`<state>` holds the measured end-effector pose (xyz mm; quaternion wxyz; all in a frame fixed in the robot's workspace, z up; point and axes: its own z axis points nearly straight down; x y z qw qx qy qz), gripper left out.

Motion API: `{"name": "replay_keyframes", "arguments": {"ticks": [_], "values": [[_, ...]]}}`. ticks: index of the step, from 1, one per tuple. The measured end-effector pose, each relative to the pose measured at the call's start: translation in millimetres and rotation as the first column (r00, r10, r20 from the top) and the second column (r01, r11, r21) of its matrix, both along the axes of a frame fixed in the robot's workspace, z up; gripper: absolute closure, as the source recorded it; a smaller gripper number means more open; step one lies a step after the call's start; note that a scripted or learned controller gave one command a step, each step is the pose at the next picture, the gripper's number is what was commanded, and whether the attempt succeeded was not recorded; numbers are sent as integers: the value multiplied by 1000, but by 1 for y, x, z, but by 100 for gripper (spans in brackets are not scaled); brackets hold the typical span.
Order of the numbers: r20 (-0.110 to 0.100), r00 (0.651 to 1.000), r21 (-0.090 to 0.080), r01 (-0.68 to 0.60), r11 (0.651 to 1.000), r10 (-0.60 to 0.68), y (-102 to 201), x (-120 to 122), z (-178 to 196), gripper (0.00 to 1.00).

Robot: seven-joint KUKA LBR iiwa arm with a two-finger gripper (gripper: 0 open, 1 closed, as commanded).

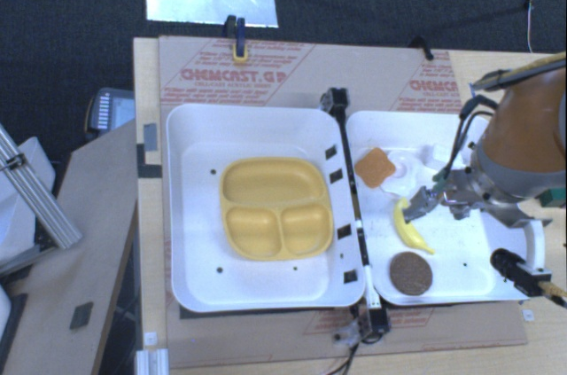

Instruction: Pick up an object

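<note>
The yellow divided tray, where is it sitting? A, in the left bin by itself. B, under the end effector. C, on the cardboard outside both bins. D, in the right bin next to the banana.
A: the yellow divided tray lies alone in the left bin, while the banana is in the right bin.
</note>
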<state>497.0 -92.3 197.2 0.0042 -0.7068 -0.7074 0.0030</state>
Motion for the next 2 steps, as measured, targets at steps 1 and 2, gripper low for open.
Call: {"name": "replay_keyframes", "arguments": {"ticks": [1, 2], "values": [[10, 1000, -1, -2, 1000, 2, 0, 3, 5, 0], [7, 1000, -1, 1, 1000, -1, -8, 1, -41, 0]]}}
